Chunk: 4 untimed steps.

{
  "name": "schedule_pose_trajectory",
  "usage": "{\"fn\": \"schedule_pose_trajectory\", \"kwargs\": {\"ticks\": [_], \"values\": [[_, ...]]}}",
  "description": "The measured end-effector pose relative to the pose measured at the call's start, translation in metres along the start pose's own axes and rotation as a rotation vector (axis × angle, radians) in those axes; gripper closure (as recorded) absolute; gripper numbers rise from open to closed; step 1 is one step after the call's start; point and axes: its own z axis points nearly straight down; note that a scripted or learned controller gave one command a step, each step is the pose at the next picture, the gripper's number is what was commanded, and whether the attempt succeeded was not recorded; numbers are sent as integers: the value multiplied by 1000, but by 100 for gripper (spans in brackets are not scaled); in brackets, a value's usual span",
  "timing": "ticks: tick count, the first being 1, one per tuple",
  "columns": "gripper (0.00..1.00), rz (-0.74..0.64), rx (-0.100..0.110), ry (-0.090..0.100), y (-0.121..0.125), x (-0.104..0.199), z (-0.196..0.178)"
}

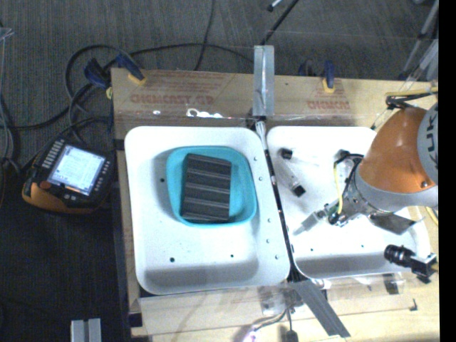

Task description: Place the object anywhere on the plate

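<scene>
Ribbed dark-grey block (206,186), rectangular and crossed by several raised bars, lay flat on the turquoise plate (244,191), with the plate's rim showing around it on all sides. The plate sat in the left white bin (199,262), towards that bin's far half. The grey arm with its orange band (399,155) reached in from the right over the right white bin (320,258), and its gripper (324,216) hung low over that bin's middle, well apart from the plate and the block. Cables and a pale, slanted part at the wrist cluttered the view there, so whether the gripper was open or closed could not be told, and nothing could be made out in its grasp. Two small black pieces lay on the floor of the right bin: one (286,152) near its far left corner, the other (298,189) nearer the gripper. A black cylindrical part (399,254) stuck out at the bin's near right edge. Both bins stood side by side on a wooden bench (178,98), with a metal upright (263,77) rising at the back between them. An orange-cased handheld pendant (71,171) with a lit screen lay on the dark floor to the left, with black cables (92,55) looping past it.
</scene>
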Motion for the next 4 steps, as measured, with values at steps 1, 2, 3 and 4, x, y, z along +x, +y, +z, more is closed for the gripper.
{"fn": "schedule_pose_trajectory", "kwargs": {"ticks": [1, 2, 3, 4], "values": [[0, -409, -1, -2, -13, -32, -71], [0, -583, -2, -6, -3, -93, -114], [0, -556, -1, -3, -32, -80, -77], [0, -556, -1, -3, -32, -80, -77]]}}
